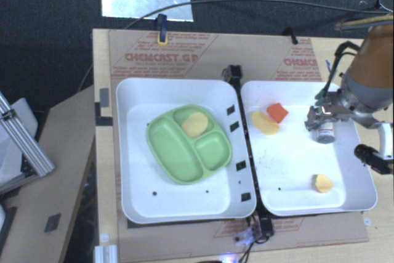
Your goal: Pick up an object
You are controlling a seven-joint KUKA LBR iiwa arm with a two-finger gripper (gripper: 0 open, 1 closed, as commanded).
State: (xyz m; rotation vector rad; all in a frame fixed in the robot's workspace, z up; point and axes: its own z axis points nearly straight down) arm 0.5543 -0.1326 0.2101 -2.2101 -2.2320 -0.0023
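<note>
Bench (203, 49): brown board under two shallow white bins set side by side
Left bin (132, 132): holds a green divided tray (178, 154), tilted on the bin floor
Tray contents: a pale yellow rounded piece (196, 124) sits in the upper compartment
Right bin (295, 203): holds three loose things and the arm's working end
Orange block (277, 112): near the bin's upper left, touching or just beside a yellow rounded piece (265, 123) below it
Small yellow chunk (322, 183): lower right of the bin floor, well apart from the other two
Arm (372, 71): grey with an orange band, reaching in from the right over the right bin
Pincer (322, 130): low over the bin floor at its right middle, near no loose thing; whether it is apart or together, I cannot tell
Grasp: nothing seen held
</note>
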